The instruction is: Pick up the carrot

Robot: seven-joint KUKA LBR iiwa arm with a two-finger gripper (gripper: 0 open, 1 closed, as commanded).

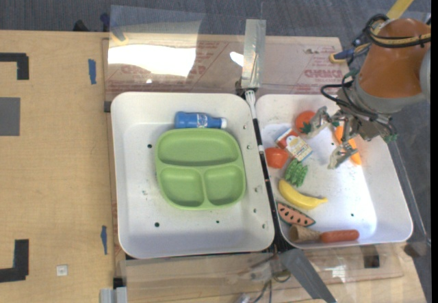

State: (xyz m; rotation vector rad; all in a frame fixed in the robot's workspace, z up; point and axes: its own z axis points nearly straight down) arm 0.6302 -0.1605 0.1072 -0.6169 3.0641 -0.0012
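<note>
The carrot (341,133) is a small orange piece lying in the right bin (383,206), near its upper right part. My gripper (330,139) hangs right over it, below the orange band of the arm. Its metal fingers (319,120) stand spread apart, one pointing up-left and one pointing down, so it is open. The carrot shows between them, partly hidden by the wrist. An orange tip (354,155) pokes out by the lower finger.
Left of the gripper lie a red-orange piece (304,119), a white packet (298,148), a red tomato (276,156) and a green item (295,173). A banana (301,195), watermelon slice (294,215) and sausage (339,234) lie lower. The left bin (130,178) holds a green plate (200,167) and a blue bottle (198,120).
</note>
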